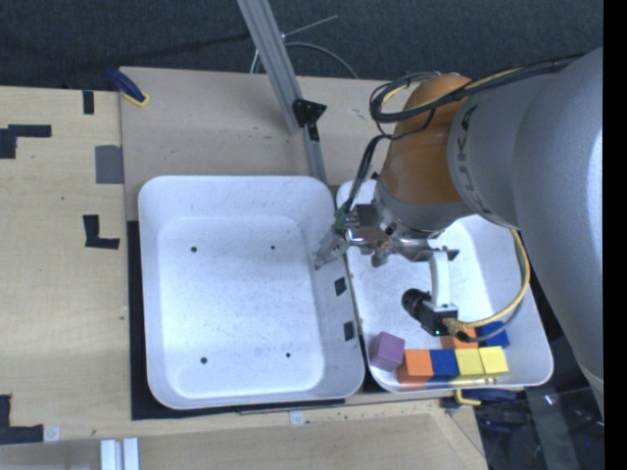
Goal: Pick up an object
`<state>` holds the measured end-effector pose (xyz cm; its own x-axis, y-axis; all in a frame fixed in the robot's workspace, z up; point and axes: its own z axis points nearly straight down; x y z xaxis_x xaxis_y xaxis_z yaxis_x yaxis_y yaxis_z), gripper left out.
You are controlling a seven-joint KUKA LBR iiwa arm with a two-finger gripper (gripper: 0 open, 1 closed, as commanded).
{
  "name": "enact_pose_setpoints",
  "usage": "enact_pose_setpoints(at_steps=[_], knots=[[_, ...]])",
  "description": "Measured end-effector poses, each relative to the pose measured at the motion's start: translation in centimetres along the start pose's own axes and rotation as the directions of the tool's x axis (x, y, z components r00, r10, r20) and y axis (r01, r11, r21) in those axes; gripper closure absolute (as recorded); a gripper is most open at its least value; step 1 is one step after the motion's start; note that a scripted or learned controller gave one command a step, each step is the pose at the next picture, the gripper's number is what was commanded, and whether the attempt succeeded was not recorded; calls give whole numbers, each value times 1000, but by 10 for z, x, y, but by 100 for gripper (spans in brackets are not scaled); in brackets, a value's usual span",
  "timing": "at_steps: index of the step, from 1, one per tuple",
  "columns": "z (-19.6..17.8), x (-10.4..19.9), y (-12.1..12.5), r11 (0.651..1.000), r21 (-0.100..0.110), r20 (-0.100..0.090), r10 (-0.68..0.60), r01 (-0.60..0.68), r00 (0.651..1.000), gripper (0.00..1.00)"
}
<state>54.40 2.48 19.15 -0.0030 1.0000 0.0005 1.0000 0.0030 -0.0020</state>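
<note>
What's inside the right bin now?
In the right bin, along its near edge: a purple block, orange block, blue block and yellow blocks. The arm hides its far part.

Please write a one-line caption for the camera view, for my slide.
The arm reaches over the right bin, with coloured blocks clustered at its near edge.

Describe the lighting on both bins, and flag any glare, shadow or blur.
Camera view: the left bin has a bright, evenly lit floor with soft shade along its walls; the arm shades much of the right bin, leaving a bright patch by its far wall; the coloured blocks at the near edge look sharp; the arm's grey casing looks soft.
</note>
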Motion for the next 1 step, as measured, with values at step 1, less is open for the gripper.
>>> enact_pose_setpoints(at_steps=[1], knots=[[0, -1, 0, 1000, 0, 0, 2, -2, 1000, 0]])
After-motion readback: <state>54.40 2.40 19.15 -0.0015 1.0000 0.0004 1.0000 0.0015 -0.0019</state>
